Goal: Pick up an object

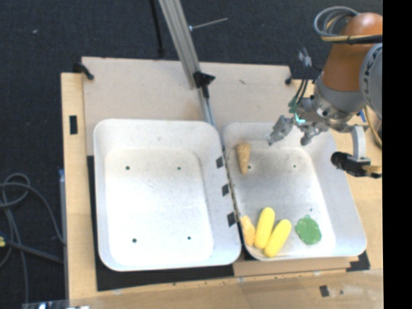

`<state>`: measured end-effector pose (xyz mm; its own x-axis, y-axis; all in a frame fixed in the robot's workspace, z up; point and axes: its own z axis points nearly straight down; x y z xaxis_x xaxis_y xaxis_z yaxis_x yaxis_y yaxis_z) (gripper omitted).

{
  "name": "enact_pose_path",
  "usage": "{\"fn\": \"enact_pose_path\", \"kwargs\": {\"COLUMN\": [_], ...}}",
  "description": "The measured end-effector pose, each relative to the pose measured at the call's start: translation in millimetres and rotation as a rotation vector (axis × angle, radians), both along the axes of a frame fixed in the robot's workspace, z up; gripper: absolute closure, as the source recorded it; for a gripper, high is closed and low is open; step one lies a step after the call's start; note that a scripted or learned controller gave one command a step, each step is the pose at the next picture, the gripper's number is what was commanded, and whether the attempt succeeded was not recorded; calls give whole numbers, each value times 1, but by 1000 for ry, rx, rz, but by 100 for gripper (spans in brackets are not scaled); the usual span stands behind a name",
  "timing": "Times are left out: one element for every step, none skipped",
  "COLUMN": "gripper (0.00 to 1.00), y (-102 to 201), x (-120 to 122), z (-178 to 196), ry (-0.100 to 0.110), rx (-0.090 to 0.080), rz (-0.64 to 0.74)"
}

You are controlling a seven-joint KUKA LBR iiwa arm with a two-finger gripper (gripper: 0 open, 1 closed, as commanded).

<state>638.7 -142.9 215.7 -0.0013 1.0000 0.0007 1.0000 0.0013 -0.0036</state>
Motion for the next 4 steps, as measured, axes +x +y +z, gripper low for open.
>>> {"fn": "enact_pose_path", "kwargs": {"gripper": [0, 0, 0, 100], "y": [0, -8, -10, -11], "x": [1, -3, -4, -2], "z": [3, -57, -110, -95], "ry": [-5, 0, 0, -9], "rx": [-2, -3, -3, -3], "rz": [2, -2, -4, -7]}}
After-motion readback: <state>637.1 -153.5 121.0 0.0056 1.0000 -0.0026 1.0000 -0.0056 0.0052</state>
